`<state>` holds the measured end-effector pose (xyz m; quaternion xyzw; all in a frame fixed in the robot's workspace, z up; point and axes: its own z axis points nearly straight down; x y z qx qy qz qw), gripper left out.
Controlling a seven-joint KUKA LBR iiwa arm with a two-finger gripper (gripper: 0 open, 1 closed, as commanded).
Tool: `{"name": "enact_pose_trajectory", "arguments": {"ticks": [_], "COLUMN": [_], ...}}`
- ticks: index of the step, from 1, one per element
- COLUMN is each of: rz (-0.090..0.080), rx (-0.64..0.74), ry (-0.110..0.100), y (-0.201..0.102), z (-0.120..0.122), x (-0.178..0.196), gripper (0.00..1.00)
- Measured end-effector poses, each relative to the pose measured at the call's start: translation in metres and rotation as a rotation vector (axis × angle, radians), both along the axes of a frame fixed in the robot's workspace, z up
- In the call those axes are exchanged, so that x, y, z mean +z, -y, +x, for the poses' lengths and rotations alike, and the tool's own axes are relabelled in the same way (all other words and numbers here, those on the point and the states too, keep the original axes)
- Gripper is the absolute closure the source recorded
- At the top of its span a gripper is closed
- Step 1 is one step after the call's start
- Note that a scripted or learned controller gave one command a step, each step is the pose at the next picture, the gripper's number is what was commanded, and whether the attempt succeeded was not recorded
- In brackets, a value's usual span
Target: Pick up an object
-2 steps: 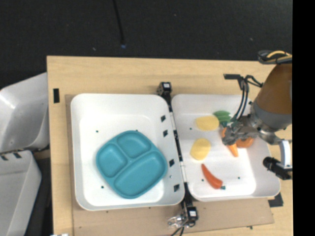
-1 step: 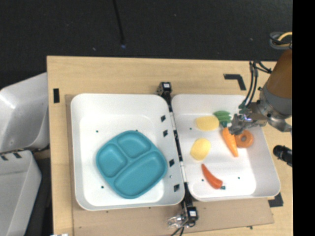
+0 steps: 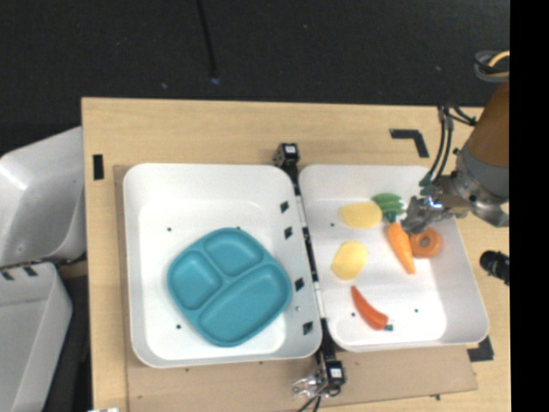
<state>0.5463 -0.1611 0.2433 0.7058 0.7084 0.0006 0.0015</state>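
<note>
The right bin (image 3: 446, 316) holds several toy foods. An orange carrot (image 3: 401, 247) lies near its middle right, with an orange ring-shaped piece (image 3: 426, 244) beside it. Two yellow lemons lie further left, one (image 3: 361, 215) higher and one (image 3: 349, 260) lower. A green item (image 3: 388, 202) sits at the upper lemon's right. A red chili pepper (image 3: 370, 308) lies near the bin's front. My gripper (image 3: 420, 214) reaches in from the right and hovers just above the carrot's top end and the ring.
The left bin (image 3: 146, 230) holds a blue divided plate (image 3: 228, 286). Both bins rest on a wooden bench (image 3: 214, 127). A white machine (image 3: 39, 221) stands at the left edge. Cables run along the arm at the upper right.
</note>
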Motion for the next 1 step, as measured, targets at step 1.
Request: {"name": "enact_pose_trajectory", "arguments": {"ticks": [1], "rz": [0.002], "rx": [0.004], "ry": [0.0], "y": [-0.0571], "z": [0.0245], "x": [-0.0051], "gripper": [1.0]}}
